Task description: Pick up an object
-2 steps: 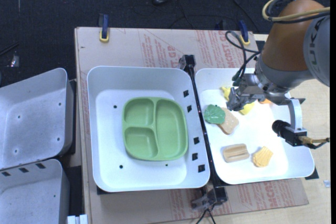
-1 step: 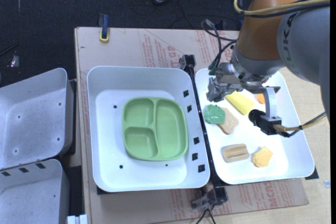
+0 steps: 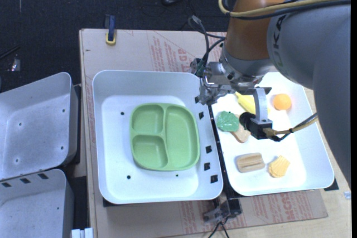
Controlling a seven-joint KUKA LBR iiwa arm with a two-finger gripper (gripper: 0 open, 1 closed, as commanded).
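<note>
Camera view puts my gripper (image 3: 211, 89) over the far-left corner of the right bin (image 3: 312, 175), just beyond a green toy (image 3: 227, 121); open or closed, I cannot tell.

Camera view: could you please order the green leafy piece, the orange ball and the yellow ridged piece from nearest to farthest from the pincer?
From the pincer, at the right bin left rim:
1. green leafy piece, left edge, just below it.
2. orange ball, far right side.
3. yellow ridged piece, near right side.
</note>
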